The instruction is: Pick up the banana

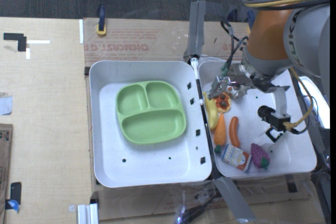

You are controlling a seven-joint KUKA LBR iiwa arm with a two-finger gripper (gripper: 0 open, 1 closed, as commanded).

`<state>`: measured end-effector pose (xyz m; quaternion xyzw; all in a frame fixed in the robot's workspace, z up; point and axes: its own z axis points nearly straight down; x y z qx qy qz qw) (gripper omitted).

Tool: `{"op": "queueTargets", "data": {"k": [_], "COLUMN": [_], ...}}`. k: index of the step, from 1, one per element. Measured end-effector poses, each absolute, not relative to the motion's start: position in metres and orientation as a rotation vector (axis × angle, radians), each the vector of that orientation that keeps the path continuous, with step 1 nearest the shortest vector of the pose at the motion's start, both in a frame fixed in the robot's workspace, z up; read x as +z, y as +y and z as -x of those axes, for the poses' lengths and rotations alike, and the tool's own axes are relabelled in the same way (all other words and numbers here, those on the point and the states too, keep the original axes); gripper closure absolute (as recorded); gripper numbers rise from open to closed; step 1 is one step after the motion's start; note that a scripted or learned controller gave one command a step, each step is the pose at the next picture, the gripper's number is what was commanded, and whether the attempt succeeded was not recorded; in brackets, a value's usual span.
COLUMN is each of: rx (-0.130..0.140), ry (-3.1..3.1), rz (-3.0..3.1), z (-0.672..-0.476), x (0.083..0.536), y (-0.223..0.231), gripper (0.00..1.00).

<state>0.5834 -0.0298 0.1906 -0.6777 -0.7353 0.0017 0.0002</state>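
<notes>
The yellow banana (211, 112) lies along the left wall of the right bin (294, 161), its upper end near the bin's divider. My gripper (224, 86) hangs just above and to the right of the banana's top end, over a small round red and orange toy (224, 103). Nothing shows as held. The orange-banded wrist hides the bin's back part.
Beside the banana lie an orange carrot (220, 131) and a red sausage-like piece (234, 131). A small carton (234, 156) and a purple toy (260, 156) sit near the front wall. The left bin (105, 160) holds a green divided plate (151, 112).
</notes>
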Motion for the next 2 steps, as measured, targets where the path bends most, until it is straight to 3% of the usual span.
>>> {"op": "queueTargets", "data": {"k": [1,2], "rx": [0.006,0.004], "ry": [-2.35,-2.323], "rz": [2.082,2.114], "z": [-0.535,-0.557], "x": [0.191,0.193], "y": [0.018,-0.019], "gripper": [0.0,0.0]}}
